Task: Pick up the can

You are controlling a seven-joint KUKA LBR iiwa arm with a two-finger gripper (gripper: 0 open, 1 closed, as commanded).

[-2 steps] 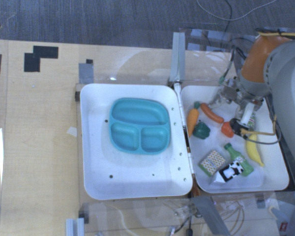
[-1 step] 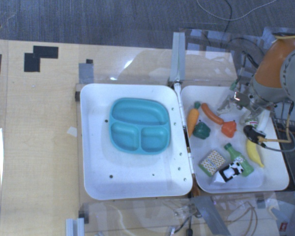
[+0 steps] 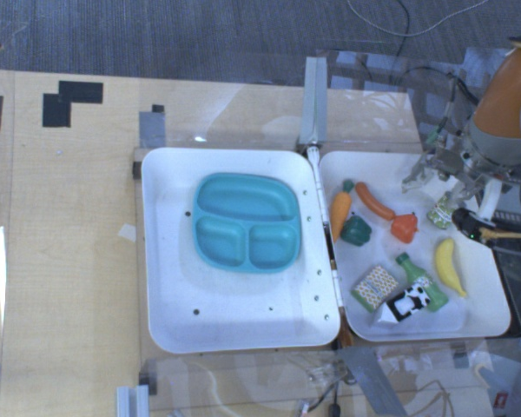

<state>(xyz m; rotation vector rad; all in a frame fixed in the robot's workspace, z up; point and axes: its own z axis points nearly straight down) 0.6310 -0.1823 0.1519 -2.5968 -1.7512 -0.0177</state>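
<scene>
Pincer (image 3: 443, 181) spread wide, holding nothing; the can (image 3: 441, 213) sits just below it, not yet grasped

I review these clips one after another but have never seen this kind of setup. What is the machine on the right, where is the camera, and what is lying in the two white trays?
The single camera sits above a wooden bench and looks down at a slant. The grey machine with the orange band is a robot arm reaching in from the right; its pincer hangs over the right bin's upper right corner. The left bin holds a blue divided plate. The right bin holds toy food: a carrot, a sausage-like piece, a dark green piece, a small red piece, a banana, a green bottle, a patterned packet and a black-and-white carton. A small greenish item, possibly the can, lies by the pincer. I see nothing gripped.
</scene>
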